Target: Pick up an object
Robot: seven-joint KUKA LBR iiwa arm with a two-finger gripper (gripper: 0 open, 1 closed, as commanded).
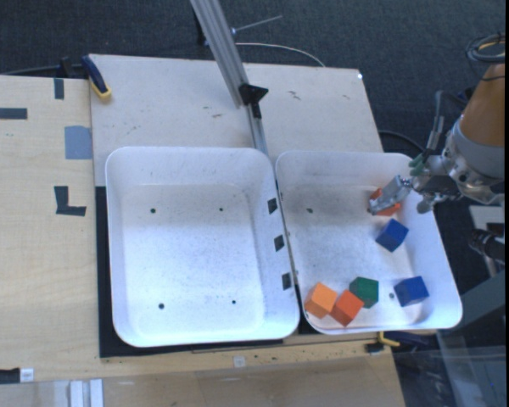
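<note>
In the right bin [433, 253], near its upper right corner, you had the gripper [394, 195] reaching in from the right, its fingers closed around a small orange-red block [382, 203], which showed between them at their tips. Above the wrist you could see the arm's orange band [485, 113] at the frame's edge.

Just below the gripper, apart from it, a blue cube [392, 234] lay tilted on the bin floor. Along the near wall of that bin sat four more blocks: an orange cube [322, 298] touching a red-orange cube [348, 307], a green cube [365, 290] just behind that one, and a second blue cube [411, 291] a little to the right.

The left bin [123, 227] stood beside it, the two rims touching. A slanted metal rail [225, 45] crossed the bench [34, 253] above the bins, and a yellow-and-blue clamp [96, 78] lay near the bench's upper left.
</note>
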